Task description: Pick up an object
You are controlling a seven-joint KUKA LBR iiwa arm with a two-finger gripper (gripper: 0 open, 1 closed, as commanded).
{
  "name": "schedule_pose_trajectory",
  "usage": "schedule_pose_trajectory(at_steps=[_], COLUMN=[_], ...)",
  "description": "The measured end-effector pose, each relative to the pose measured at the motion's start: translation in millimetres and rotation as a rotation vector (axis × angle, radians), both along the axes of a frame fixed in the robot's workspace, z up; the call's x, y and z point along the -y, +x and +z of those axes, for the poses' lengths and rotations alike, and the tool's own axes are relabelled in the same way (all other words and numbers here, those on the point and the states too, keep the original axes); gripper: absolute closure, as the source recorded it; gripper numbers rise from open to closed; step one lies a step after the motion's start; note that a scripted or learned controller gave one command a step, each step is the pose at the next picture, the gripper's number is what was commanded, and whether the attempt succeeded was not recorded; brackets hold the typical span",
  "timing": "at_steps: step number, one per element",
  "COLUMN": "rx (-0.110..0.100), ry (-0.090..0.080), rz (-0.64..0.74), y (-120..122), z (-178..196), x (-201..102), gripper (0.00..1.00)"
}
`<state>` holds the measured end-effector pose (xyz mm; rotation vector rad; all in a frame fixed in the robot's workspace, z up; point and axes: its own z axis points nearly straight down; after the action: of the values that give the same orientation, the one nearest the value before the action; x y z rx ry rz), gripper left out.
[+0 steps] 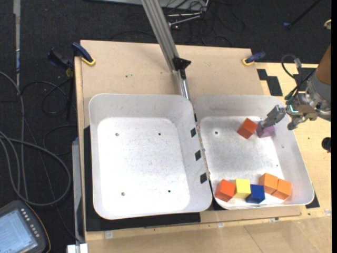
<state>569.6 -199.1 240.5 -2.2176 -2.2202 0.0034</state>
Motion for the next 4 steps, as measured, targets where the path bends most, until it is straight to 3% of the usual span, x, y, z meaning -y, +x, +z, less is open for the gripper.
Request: schedule_pose_trajectory(at_steps=[1, 4], rx=[0.004, 0.001], ry=[-0.001, -0.001], rz=[0.001, -0.001], y=[0.9, 2.8], z=[2.3, -147.9], x=[-0.1, -14.3], gripper=[0.00, 0.00])
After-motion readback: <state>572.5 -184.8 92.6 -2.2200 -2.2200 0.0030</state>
